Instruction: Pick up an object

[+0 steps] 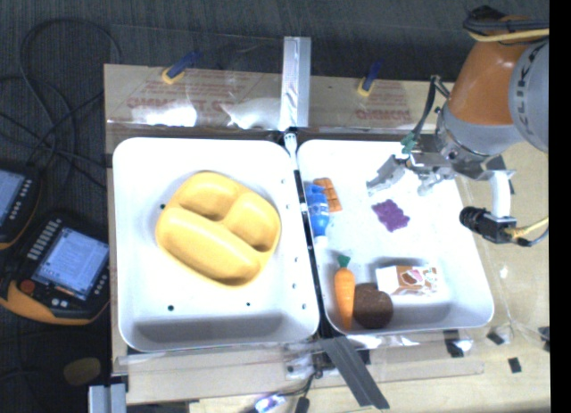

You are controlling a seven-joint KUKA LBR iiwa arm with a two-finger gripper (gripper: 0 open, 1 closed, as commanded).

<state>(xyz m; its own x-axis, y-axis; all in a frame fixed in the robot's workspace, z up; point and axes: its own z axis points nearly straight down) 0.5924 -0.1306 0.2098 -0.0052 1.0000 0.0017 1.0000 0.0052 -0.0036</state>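
Note:
My gripper [406, 176] hangs over the upper part of the right bin [464, 251], fingers spread apart and nothing between them. Just below it a small purple object [391, 215] lies on the bin floor. A blue object [315, 204] and an orange block [327, 194] lie against the bin's left wall. Near the front edge stand an orange carrot [343, 289], a dark brown lump [372, 305] and a small white box with a picture [409, 279].
The left bin [134, 313] holds a large yellow bread-shaped object [218, 227]. Clear plastic sheeting with clips lies behind the bins. A handheld pendant [62, 264] and cables sit at the far left, off the bench.

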